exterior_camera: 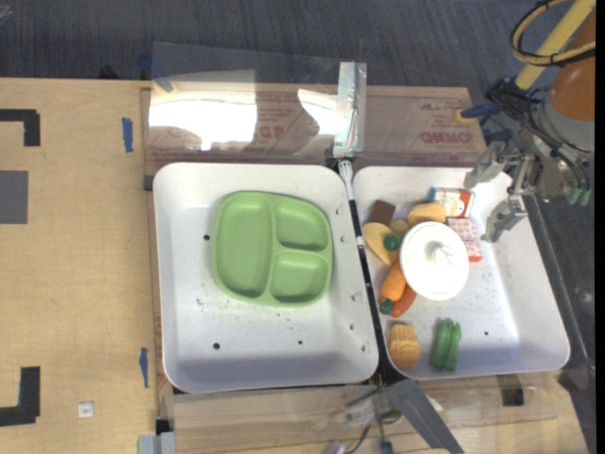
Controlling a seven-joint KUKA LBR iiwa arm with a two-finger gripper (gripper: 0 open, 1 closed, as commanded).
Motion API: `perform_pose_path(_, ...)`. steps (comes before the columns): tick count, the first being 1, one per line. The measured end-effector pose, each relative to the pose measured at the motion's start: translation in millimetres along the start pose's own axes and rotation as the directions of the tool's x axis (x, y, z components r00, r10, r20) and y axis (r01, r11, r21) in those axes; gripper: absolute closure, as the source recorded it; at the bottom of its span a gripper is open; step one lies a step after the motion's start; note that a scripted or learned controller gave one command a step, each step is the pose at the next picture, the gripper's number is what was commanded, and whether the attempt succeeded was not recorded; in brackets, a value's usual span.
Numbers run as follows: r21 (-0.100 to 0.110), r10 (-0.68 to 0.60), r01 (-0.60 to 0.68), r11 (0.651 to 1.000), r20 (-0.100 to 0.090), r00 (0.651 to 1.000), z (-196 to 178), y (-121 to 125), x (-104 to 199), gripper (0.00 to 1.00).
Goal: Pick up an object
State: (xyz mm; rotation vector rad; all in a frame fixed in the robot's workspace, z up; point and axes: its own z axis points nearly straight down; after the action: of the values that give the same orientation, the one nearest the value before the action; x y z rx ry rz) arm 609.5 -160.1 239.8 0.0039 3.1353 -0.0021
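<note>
**Right bin: items on offer, end effector not yet down**

- Nearest edge of the right bin (539,343): a corn cob (405,344) and a green vegetable (445,343), lying side by side but apart, each with bare floor around it. Judged the easiest picks; a straight descent over either should meet no neighbour.
- Middle: a white lid (435,261) resting over a carrot (392,282), with a banana (380,241) touching at its left. Crowded; a grasp here risks nudging several pieces.
- Far side: a brown block (382,212) and a red-and-white carton (452,202).
- Far right corner: the end effector (503,197), above the rim, fingers spread, nothing between them.
- Left bin (180,282): a green divided plate (273,248), too flat to pinch easily.
</note>
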Motion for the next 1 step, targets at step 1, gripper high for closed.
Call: perform_pose_path(1,0.0,0.069,-0.069,0.998,0.001,0.998,-5.1,-34.6,-58.4,0.0)
